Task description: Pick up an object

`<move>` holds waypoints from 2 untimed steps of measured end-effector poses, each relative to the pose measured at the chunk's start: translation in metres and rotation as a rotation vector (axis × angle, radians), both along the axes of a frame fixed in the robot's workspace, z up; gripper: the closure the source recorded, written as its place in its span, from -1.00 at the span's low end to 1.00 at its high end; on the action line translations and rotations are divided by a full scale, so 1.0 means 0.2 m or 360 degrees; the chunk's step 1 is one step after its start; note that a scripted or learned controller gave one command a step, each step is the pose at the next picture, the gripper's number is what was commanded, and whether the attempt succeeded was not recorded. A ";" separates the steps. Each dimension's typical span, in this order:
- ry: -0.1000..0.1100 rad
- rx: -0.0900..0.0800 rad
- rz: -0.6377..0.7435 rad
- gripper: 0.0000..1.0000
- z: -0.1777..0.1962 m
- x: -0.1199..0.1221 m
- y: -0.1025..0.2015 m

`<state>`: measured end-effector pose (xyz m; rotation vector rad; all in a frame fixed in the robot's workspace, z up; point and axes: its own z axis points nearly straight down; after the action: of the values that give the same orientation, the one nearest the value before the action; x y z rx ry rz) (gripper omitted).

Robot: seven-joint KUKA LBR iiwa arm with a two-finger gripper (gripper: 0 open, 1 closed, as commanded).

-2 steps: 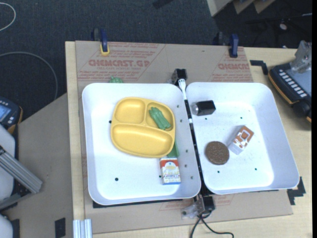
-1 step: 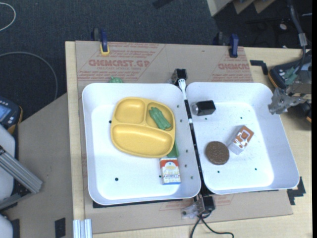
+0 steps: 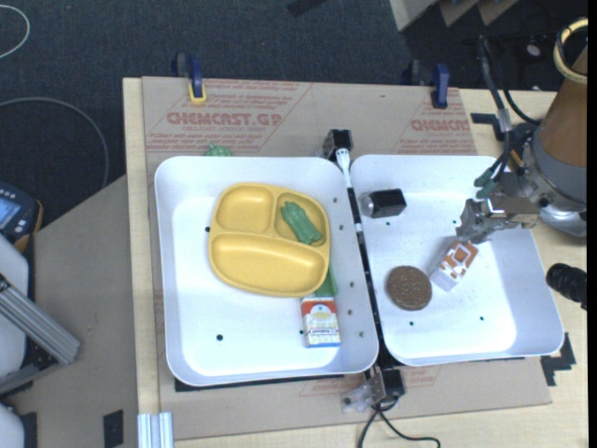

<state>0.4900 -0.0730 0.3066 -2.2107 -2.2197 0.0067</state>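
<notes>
The gripper is hanging over the right bin, its fingers clamping the top of a small orange-and-white packet (tilted, just beside a brown disc). A yellow divided plate is sitting in the left bin, 1 green piece lying in it.

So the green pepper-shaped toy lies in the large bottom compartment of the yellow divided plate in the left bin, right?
Not quite. The camera view shows the green pepper-shaped toy in the upper right small compartment of the yellow divided plate, not the large bottom one. The plate is indeed in the left bin.
</notes>
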 end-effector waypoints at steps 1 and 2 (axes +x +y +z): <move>0.0000 -0.0004 -0.0014 1.00 -0.35 -0.02 -0.20; -0.0003 0.0001 0.0005 1.00 -0.53 -0.06 0.25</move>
<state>0.4782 -0.0227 0.1997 -2.2078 -2.2237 0.0036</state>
